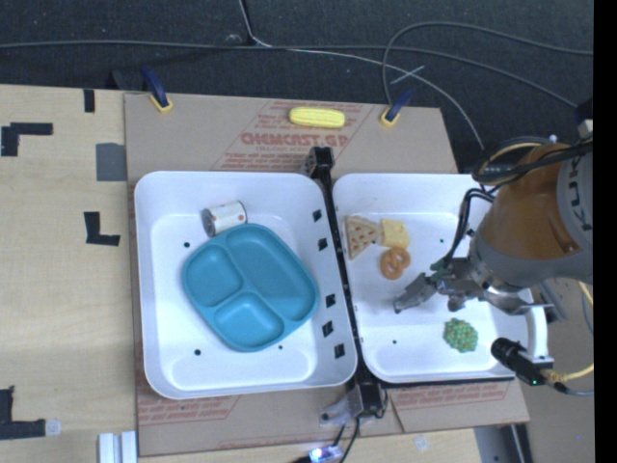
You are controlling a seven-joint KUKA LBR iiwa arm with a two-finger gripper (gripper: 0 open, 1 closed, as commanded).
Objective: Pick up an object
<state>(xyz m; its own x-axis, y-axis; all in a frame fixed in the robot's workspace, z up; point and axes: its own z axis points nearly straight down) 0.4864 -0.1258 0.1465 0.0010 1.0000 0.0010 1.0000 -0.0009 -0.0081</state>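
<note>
The right bin holds four small things. A waffle piece lies near its upper left corner, touching a yellow cheese cube on its right. Just below the cube lies a small brown pretzel. A green broccoli piece lies apart from them, near the lower right corner of this bin.

The claw hangs over the middle of the right bin, below the pretzel and to the upper left of the broccoli. Its fingers point toward the left. If they are apart or together, I cannot tell from this view, and nothing is seen between them. The grey arm with its orange band comes in from the right edge of the bench.

The left bin holds a blue divided plate in its middle. A small white can lies on its side just above the plate, near the upper left corner.

On the brown board behind the bins lies a yellow corn cob, near the far edge of the bench.
</note>
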